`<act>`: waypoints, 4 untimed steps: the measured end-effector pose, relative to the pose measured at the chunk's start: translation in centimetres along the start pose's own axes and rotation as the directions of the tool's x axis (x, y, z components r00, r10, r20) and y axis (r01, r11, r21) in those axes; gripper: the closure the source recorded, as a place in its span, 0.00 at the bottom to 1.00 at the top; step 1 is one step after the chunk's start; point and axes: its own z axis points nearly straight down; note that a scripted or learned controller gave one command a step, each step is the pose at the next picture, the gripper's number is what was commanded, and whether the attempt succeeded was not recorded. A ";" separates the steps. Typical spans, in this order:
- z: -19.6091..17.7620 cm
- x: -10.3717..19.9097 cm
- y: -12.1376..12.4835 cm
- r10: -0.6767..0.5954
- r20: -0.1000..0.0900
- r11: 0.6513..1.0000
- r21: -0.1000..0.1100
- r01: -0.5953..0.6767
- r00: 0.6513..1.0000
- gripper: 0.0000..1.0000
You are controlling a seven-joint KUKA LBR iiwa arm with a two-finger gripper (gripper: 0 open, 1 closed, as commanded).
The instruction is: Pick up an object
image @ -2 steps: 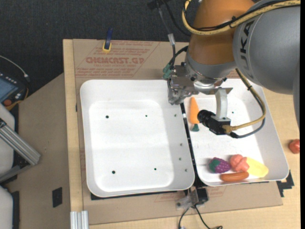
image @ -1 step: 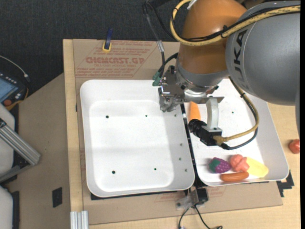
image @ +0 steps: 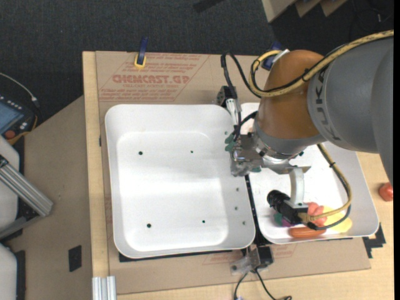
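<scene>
Finds the hand (image: 242,157) low at the wall between the left bin (image: 169,192) and the right bin (image: 361,205), at about 3 o'clock from the middle of the left bin. Cannot tell whether open or closed: hidden from above by the orange wrist (image: 287,105). No object visible in its grip.

Places the things to pick in the right bin, grouped toward 5 o'clock of that bin: a red-orange object (image: 302,232) at the near rim, a pink object (image: 319,210) just beside it at 1 o'clock, a yellow object (image: 342,225) at its 3 o'clock. Puts the hand apart from this group, at roughly 10 o'clock from it.

Judges the task as not yet done: nothing lifted, as far as visible. Left to do, probably: bringing the hand over one object, closing on it, raising it clear of the bin.
</scene>
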 end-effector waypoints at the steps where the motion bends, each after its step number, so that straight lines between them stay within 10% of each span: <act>1: -6.4 4.3 1.7 -0.008 -0.002 1.000 -0.015 0.008 1.000 1.00; 2: 6.4 5.0 1.6 -0.005 0.000 1.000 0.000 0.005 1.000 1.00; 4: -1.5 4.2 1.1 -0.004 -0.001 1.000 -0.013 0.004 1.000 1.00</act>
